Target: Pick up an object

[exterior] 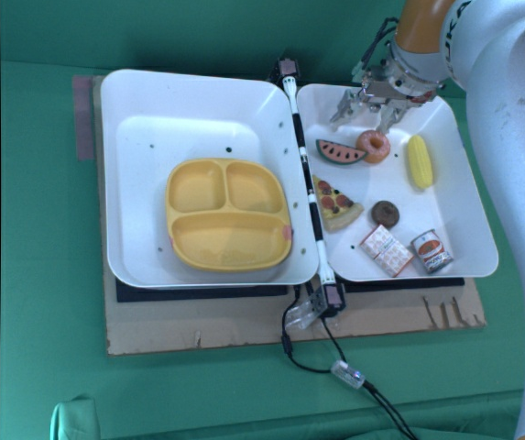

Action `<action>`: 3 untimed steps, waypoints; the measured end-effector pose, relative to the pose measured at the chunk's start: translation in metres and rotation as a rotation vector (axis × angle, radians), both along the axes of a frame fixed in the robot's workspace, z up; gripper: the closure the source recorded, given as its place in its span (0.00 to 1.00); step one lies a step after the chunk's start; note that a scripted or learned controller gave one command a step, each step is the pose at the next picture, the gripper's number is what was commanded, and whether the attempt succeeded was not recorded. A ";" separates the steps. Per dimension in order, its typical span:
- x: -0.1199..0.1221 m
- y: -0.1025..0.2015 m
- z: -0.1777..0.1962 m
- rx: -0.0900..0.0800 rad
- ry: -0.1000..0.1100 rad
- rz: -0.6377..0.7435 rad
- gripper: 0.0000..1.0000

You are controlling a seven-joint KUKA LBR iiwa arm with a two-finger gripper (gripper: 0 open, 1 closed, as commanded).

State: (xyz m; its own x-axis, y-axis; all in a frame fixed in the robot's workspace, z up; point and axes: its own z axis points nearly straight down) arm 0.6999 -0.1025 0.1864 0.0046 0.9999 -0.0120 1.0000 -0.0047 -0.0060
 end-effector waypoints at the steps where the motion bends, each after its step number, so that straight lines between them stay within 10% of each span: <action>1: 0.000 0.000 0.000 0.000 0.000 -0.001 0.00; 3: 0.000 0.001 0.000 0.000 0.000 -0.001 0.00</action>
